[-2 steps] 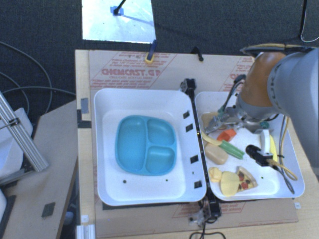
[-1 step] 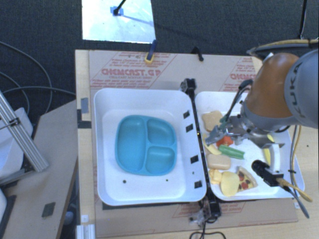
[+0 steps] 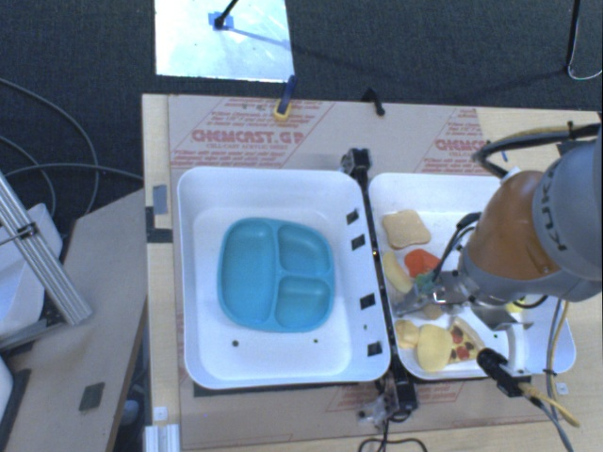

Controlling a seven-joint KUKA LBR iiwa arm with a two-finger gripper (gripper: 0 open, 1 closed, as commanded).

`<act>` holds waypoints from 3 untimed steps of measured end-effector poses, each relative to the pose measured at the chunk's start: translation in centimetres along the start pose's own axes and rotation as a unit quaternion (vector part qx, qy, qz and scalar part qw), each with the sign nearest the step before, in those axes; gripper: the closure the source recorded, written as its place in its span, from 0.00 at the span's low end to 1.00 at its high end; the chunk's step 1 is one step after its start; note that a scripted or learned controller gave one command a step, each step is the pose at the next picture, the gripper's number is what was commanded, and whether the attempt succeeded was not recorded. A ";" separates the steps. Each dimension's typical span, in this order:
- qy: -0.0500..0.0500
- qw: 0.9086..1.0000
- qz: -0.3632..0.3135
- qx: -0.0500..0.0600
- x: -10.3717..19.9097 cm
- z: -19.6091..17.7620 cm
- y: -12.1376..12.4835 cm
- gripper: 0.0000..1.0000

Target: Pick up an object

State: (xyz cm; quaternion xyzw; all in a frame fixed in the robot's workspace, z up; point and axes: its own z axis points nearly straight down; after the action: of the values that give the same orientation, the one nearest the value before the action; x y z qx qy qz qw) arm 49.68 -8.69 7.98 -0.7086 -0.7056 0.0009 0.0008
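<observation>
Several toy foods lie in the right bin (image 3: pixel 528 188). A tan toast slice (image 3: pixel 405 227) sits at its upper left, with a red-orange piece (image 3: pixel 420 259) just below it. A pale yellow piece (image 3: pixel 397 272) lies against the left wall. Near the front are a yellow rounded fruit (image 3: pixel 432 347) and a pizza-like slice (image 3: pixel 463 343). My gripper (image 3: pixel 421 297) is down low in this bin, between the red-orange piece and the yellow fruit, close to the pale yellow piece. The arm's orange band (image 3: pixel 509 229) and grey wrist hide the middle of the bin.
The left bin (image 3: pixel 273 185) holds a blue divided plate (image 3: pixel 277 274). A black divider with clips (image 3: pixel 369 252) runs between the two bins. Cables loop near the right bin's front right corner (image 3: pixel 546 394).
</observation>
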 end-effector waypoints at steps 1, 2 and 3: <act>0.000 1.000 -0.006 -0.008 2.3 -11.1 1.9 0.00; 0.000 1.000 -0.001 0.003 -0.9 -0.7 -0.6 0.00; 0.000 1.000 -0.002 -0.001 -1.7 -0.4 -0.6 0.00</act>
State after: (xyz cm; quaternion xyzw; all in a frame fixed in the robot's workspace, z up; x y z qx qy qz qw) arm 49.12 -10.39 8.40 -0.7071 -0.7071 0.0000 0.0003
